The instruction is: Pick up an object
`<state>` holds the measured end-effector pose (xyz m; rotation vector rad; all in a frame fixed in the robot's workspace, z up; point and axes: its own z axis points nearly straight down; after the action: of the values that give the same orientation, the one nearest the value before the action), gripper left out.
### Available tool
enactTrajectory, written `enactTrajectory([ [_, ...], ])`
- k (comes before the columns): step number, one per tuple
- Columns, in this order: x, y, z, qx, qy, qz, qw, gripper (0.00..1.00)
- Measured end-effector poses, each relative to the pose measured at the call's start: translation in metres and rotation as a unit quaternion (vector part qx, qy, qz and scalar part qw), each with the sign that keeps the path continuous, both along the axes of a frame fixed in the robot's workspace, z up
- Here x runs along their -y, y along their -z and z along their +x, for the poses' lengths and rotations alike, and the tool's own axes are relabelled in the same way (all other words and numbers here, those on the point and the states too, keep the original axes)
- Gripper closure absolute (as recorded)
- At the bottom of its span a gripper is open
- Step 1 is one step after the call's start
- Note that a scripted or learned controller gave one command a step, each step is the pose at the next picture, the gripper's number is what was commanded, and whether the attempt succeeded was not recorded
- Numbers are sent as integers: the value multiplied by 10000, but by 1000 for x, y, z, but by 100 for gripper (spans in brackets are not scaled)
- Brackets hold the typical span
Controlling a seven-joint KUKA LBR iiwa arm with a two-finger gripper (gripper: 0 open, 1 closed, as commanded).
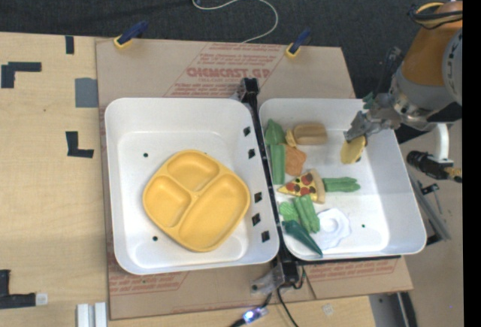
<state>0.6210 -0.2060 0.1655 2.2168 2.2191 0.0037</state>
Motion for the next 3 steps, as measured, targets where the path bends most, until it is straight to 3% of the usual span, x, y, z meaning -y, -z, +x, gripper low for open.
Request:
enactTrajectory([
  [1, 0, -53, 1, -8, -3, 4, 10000, 100],
  [3, -98, -64, -52, -42, -20, 15, 10000, 100],
])
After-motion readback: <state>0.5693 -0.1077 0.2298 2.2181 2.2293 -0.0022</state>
